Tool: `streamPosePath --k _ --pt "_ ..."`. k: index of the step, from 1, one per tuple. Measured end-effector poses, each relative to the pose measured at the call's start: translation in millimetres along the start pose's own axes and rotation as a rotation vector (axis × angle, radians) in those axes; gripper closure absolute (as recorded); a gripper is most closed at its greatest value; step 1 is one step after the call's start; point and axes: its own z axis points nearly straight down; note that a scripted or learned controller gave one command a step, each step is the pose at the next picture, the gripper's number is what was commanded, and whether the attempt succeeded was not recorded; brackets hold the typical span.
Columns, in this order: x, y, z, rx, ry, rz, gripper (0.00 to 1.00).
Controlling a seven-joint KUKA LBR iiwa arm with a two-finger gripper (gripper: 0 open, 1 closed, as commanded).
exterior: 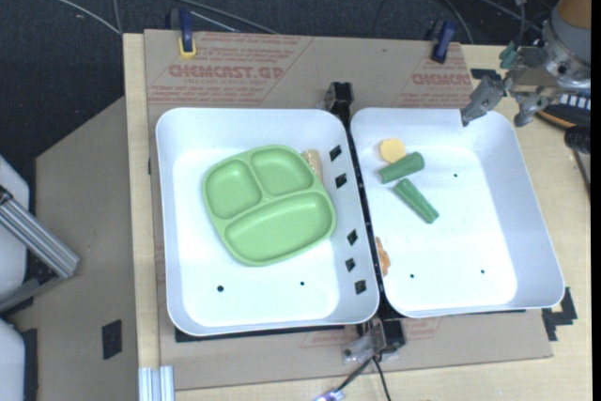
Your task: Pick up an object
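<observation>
In the right bin lie two green cylinder-shaped pieces, one above the other, with a small yellow piece beside the upper one. My gripper hangs above the right bin's far right corner, well clear of the pieces, open, with nothing between its fingers. A green divided plate lies in the left bin.
A small tan object peeks out at the plate's upper right edge. A small orange bit lies near the divider between the bins. Black clips run along that divider. Cables and a cardboard box are beyond the bench.
</observation>
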Motion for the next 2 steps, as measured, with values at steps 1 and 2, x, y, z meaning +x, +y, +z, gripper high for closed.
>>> streamPosePath --k 1,2 --pt "1 2 -8 -0.013 -0.002 -0.003 0.00" --pt "6 3 53 -0.009 -0.001 -0.003 0.00"
